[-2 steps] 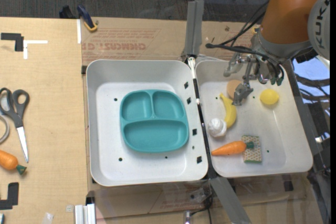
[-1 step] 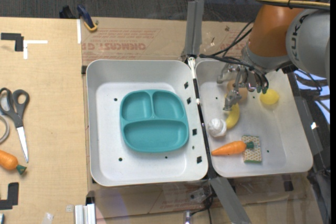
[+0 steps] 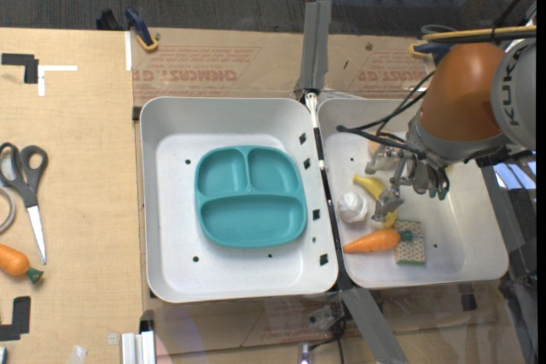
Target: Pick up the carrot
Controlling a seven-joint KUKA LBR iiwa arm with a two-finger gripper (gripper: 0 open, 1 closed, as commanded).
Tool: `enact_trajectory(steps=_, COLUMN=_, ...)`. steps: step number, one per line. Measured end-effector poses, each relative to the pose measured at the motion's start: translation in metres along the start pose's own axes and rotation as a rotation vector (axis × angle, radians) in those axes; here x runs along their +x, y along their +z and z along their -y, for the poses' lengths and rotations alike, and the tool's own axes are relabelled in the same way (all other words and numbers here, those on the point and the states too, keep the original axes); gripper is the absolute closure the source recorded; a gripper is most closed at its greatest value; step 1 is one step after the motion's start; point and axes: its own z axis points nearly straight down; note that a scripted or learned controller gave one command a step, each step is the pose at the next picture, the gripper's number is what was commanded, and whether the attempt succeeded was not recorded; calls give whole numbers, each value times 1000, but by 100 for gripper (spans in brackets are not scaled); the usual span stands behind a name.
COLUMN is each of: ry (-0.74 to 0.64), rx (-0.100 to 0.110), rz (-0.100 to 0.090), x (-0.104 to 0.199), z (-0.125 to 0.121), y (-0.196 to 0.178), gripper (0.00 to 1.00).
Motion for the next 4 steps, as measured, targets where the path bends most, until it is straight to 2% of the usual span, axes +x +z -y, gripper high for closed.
enact_trajectory(steps=1, ry=-114, rx=0, rz=-2, x=60, z=10, y=8, gripper=0)
enact_trajectory(steps=2, ry=27, rx=0, rz=1, x=43, z=76, y=-8, gripper=0)
enact_trajectory(steps=3, ry=188, rx=0, rz=3, x=87, z=26, y=-13, gripper=0)
enact_trajectory(steps=4, ry=205, rx=0, rz=-1, x=61, z=2, y=-5, gripper=0)
